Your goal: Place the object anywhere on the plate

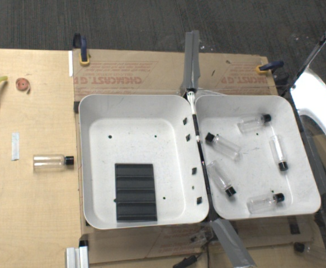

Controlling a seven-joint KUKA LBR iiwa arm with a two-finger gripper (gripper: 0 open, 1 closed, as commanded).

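Presently: you were at the pick-up step; nothing lay on the plate (pixel 135 192).
Bottles (pixel 221 145): five, loose in the right bin (pixel 297 116).
Plate: in the left bin (pixel 84 149).
Gripper: you couldn't tell its state.
Next: you needed one bottle grasped, then carried left.

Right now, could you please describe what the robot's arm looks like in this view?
At the right edge, beside the right bin, a smooth, rounded white-to-pale-grey shell curves in, which is probably part of the arm. A thin dark cable or rod slants above it. I cannot make out any markings.
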